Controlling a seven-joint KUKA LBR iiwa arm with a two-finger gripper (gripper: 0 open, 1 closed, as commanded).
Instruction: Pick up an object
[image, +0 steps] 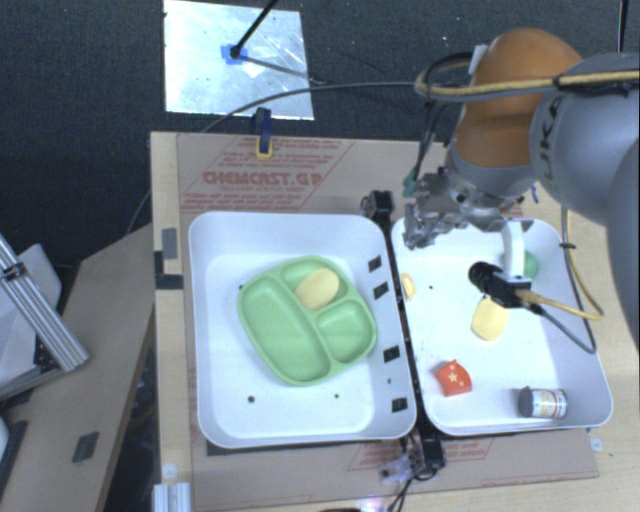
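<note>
Nearest, in the right bin (565, 350), a small jar (543, 403) lies on its side, its label too small to read, with a red piece (453, 378) just left of it and a pale yellow lump (489, 321) further in. The left bin (220, 300) carries a green divided plate (290, 340) with a yellow piece (319, 288) in its far compartment. Beyond, the gripper (420, 235) hangs over the right bin's far left corner, spread or closed I cannot tell, and red print on the brown board (330, 160) behind reads CHEMCAST GP.
</note>
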